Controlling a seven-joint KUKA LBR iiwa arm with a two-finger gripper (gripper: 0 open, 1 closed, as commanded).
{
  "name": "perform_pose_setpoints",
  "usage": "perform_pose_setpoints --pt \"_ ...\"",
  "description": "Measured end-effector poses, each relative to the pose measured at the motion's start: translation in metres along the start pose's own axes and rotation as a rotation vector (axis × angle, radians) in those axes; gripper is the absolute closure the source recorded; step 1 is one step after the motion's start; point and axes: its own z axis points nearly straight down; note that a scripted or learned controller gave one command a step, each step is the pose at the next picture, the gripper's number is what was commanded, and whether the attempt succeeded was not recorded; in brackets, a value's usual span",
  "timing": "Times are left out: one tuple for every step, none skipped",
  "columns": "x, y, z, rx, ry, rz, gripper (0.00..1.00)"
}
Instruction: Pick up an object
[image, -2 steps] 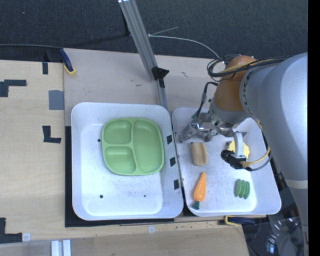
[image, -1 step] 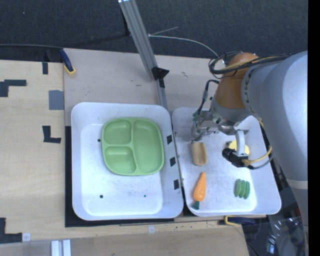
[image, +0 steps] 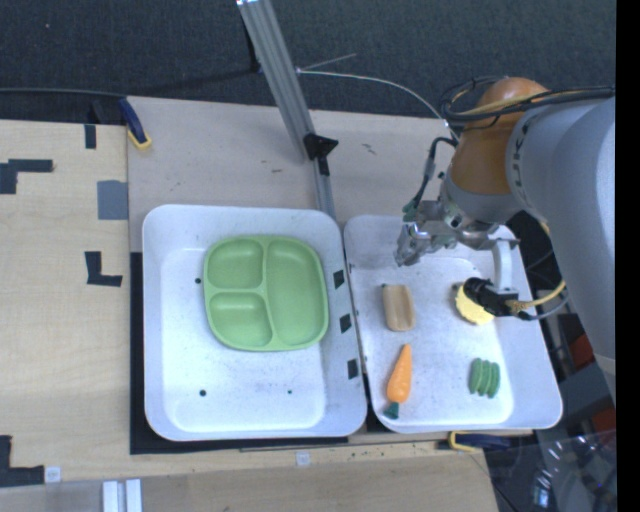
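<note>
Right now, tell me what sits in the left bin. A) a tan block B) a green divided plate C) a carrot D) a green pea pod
B: the green divided plate lies in the left bin, while the carrot, tan block and green pea pod lie in the right bin.

The arm (image: 570, 160) is a thick, rounded tube of pale grey, smooth and slightly glossy. Above the wrist sits a broad orange band (image: 492, 140) — bulbous, with a soft highlight on top. Thin black cables loop over the band and run down the wrist. The gripper (image: 410, 250) is small, metallic grey and angular — blurred, with dark fittings where it joins the wrist.
</note>
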Motion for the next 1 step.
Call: perform_pose_setpoints --pt "0.0081 -0.0033 -0.0589 -0.001 0.001 -0.001 1.00"
